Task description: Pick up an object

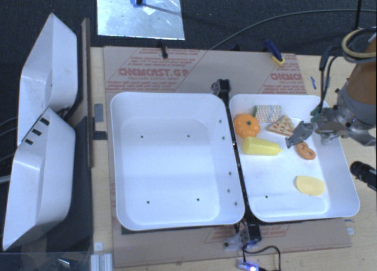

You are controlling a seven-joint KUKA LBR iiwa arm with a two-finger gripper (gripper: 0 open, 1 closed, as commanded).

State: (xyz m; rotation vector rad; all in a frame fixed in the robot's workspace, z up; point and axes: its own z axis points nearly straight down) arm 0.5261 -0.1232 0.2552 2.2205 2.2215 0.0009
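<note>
Red print on the brown board (177,66) under the bins reads "CHEMCAST. G P" at the left, and a second, partly cut-off "CHEMCAS..." at the right. The board lies flat on the worktop (97,146). Both bins are smooth, glossy white plastic with rounded corners; the left bin (174,158) shows small dark dots on its floor.

The right bin (336,199) holds a round orange pumpkin (246,125), a yellow wedge-shaped block (260,146), a speckled pale square (268,112), a tan triangular cracker-like piece (281,125), a small orange ring (306,151) and a flat yellow oval (310,185).

The grey metal end effector (297,134) hangs over the right bin just beside the ring and the triangle; whether its fingers are apart or together I cannot tell. A crinkled silvery sheet (140,3) lies beyond the board.
</note>
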